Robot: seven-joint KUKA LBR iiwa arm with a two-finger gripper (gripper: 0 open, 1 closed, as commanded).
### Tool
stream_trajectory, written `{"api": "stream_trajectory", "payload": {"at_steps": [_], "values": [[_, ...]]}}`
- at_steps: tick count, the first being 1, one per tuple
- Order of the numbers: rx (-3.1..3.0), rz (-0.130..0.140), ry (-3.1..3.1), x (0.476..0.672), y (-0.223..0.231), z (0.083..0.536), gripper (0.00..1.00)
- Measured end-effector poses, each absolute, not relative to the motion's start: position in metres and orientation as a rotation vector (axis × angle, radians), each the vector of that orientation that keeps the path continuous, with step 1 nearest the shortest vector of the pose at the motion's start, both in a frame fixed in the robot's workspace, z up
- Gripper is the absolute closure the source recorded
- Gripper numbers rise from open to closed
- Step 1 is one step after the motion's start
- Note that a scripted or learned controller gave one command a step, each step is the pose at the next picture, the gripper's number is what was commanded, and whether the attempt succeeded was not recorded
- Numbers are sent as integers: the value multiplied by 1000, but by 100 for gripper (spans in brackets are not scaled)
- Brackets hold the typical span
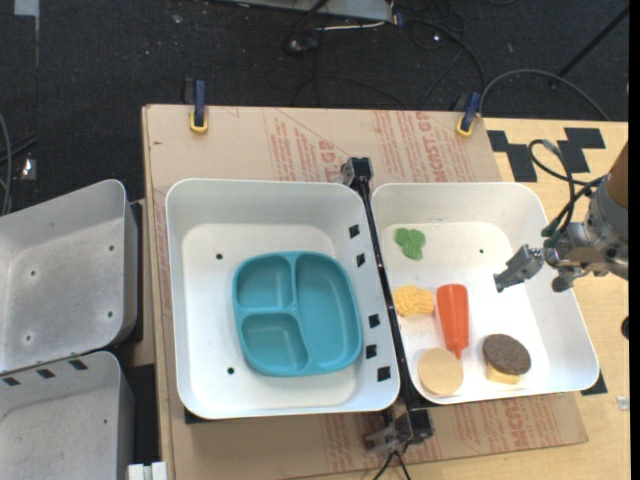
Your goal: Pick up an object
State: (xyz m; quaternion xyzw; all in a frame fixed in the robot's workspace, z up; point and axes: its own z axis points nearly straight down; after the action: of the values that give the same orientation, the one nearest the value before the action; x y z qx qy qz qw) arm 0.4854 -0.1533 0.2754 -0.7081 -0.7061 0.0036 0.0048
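Right now the pincer (522,266) hangs over the right-hand bin (520,200), near its right wall, and I cannot tell from where I stand whether it is spread or closed; nothing shows in its grip. I judge the pick is at the approach step: no object is chosen by contact yet, and the next move calls for swinging over one item, lining up with it and coming down onto it. Nearest to the pincer, below it and toward the bin's front, lies a brown chocolate-topped cookie (506,355). Farther to its left sits an upright-lying orange carrot (453,317), with a yellow crinkled piece (413,301) touching or just beside the carrot's left. A pale round biscuit (440,372) rests at the carrot's lower end, and a small green leafy piece (409,240) sits up-left of the pincer, well apart from the rest. Beyond those, the left-hand bin (200,218) holds a teal divided plate (296,313), with nothing showing in its compartments.
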Motion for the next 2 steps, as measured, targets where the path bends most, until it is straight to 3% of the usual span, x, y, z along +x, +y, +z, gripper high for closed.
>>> {"api": "stream_trajectory", "payload": {"at_steps": [1,2], "values": [[-2221,1,-2222,487,-153,281,0],[-2221,4,-2216,486,-161,222,0]]}}
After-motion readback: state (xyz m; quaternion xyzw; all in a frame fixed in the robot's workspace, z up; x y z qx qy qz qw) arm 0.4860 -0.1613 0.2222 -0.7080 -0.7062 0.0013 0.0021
